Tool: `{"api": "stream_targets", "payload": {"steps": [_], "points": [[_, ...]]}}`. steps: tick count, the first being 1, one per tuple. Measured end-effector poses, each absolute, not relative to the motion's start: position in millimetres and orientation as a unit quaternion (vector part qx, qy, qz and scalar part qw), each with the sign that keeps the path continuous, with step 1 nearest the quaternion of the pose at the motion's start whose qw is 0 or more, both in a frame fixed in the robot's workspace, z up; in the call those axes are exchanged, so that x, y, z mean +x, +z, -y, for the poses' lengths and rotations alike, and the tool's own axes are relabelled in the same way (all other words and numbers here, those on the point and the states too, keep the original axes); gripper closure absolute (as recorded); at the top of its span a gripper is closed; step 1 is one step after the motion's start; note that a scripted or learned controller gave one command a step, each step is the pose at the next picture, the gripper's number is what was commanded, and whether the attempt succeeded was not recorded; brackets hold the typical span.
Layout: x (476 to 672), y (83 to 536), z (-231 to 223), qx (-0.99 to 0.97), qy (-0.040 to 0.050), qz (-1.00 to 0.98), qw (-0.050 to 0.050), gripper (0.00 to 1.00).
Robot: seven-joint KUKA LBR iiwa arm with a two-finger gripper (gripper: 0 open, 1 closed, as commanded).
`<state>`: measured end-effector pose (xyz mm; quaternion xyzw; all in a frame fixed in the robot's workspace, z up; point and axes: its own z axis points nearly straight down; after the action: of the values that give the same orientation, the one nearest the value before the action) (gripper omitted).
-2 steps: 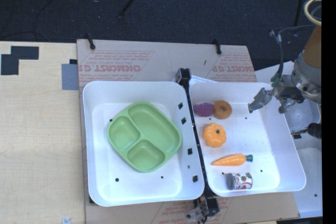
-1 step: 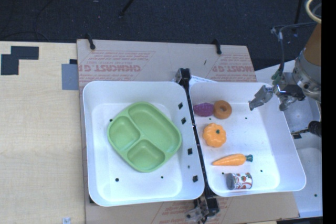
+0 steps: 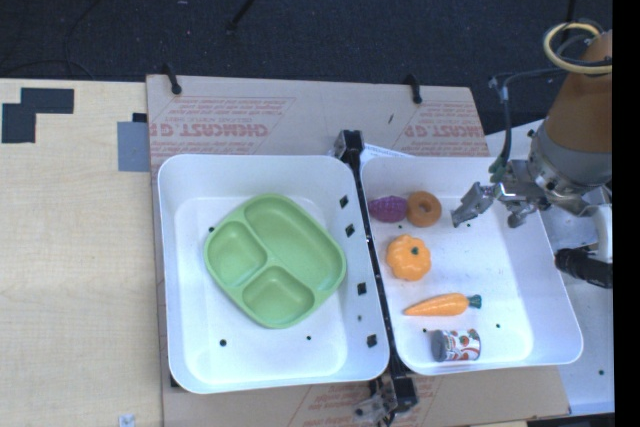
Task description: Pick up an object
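The right bin (image 3: 520, 285) holds a purple bunch of grapes (image 3: 388, 208), a brown donut (image 3: 425, 208), an orange pumpkin (image 3: 408, 257), a carrot (image 3: 440, 305) and a small can (image 3: 457, 345) lying on its side. My gripper (image 3: 495, 211) hangs over the upper right part of this bin, to the right of the donut. Its fingers are spread open with nothing between them. One fingertip (image 3: 468, 209) points toward the donut, apart from it.
A green divided plate (image 3: 275, 258) lies in the left bin (image 3: 185, 315). A black divider (image 3: 365, 265) runs between the two bins. The arm's orange band and wrist (image 3: 580, 125) stand at the right edge.
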<state>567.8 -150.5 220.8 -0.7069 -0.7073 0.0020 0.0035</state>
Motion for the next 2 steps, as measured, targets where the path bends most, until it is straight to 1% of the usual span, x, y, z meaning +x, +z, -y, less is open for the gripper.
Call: {"api": "stream_targets", "payload": {"steps": [1, 2], "points": [[568.2, 157, 152, -0.707, 0.0021, 0.707, 0.003, 0.00], [569.0, 113, 153, -0.707, 0.0018, 0.707, 0.003, 0.00]]}}
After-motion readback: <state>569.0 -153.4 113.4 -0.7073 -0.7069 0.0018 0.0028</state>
